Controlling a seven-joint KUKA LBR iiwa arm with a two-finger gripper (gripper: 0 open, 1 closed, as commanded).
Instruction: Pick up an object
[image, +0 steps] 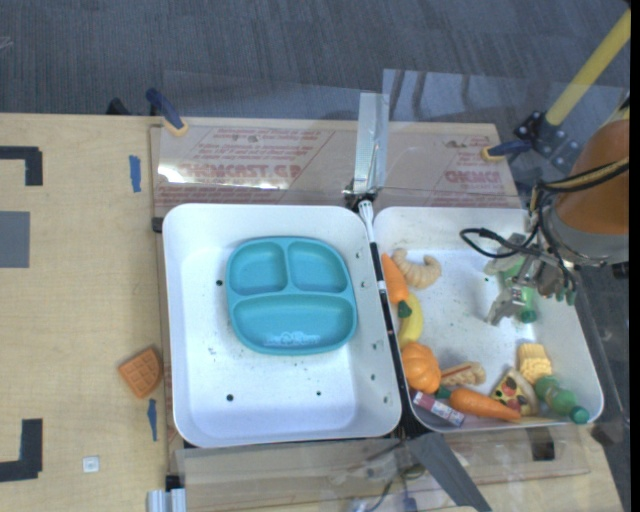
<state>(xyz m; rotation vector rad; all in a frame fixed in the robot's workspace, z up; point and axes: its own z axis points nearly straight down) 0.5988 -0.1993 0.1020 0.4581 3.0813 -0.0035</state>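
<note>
Overhead, gripper (512, 303) above right bin (470, 300)

Two white bins (190, 330) (470, 245), one blue plate (291, 296) (three compartments), two carrots (484, 405) (394, 283), one pumpkin (420, 367).

Red printing runs across two clear plastic sheets lying behind the bins in the upper part of the frame, one at upper centre (255, 160) and one at upper right (465, 165). The letters are too blurred and glared over to read. No other lettering is legible.
</note>
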